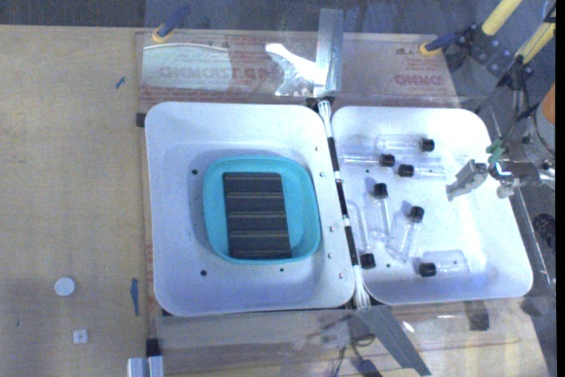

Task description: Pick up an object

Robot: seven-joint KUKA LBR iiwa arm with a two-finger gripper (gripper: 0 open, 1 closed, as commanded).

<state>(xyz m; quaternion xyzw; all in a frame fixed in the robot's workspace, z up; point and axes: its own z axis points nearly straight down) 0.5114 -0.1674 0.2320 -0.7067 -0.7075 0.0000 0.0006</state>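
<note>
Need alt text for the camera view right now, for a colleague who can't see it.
The gripper hovers over the right bin, near several clear vials with black caps. The left bin holds a teal tray with a dark ridged insert.

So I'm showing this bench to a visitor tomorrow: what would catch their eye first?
Most likely the turquoise tray holding a dark ribbed block, in the left bin. Next, the clear vials with black caps scattered across the right bin, with the gripper over that bin's right side.
</note>
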